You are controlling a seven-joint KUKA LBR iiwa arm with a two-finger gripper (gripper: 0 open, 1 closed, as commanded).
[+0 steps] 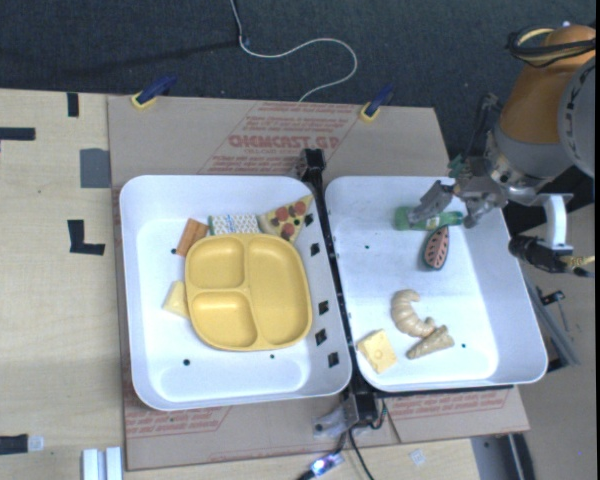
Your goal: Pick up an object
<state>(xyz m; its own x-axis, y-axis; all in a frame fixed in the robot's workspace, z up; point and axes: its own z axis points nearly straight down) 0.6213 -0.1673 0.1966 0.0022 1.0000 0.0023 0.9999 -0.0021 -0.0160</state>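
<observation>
The arm reaches in over the right bin [500, 298], and its gripper [442, 206] sits low near that bin's far edge, right over a green object [416, 218]. Whether anything is pinched there cannot be told from this angle. Just beside it lies a reddish seeded slice [437, 249]; nearer the front edge rest a croissant [412, 311], a cone-shaped piece [431, 343] and a cheese wedge [377, 351]. The left bin [140, 298] carries a yellow divided plate [248, 290]. By the look of it, nothing is lifted yet: the pick remains to be proven.
</observation>
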